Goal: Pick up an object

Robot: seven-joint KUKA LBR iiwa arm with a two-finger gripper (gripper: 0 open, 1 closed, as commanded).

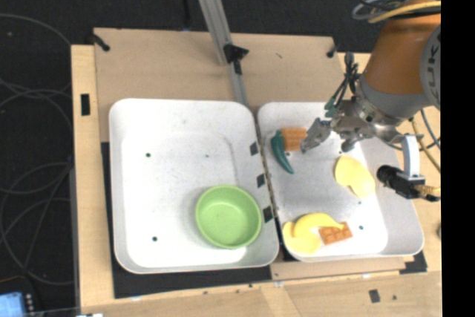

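Orange and smooth, a toy carrot (294,138) with a curved teal-green top (282,154) lies in the right bin (397,234), near that bin's left wall and toward its far side. The gripper (312,139) hangs just beside the carrot's right end; whether it touches the carrot cannot be told. Its dark fingers blur together at this angle, so I cannot tell how they stand. Above it rises the grey arm (401,59) with its orange band, trailing thin cables.

Pale yellow and flat, an oval piece (352,176) lies to the right of the carrot, apart from it. Near the bin's front edge sits a rounded yellow object (306,228), with a small orange ridged block (335,234) touching its right side.

The left bin (148,137), shallow white plastic with rounded corners, holds 1 round light-green bowl (228,216) in its front right corner. Both bins sit side by side on a tan bench (163,63). A slim metal pole (211,7) slants down from the far side to the gap between the 2 bins.
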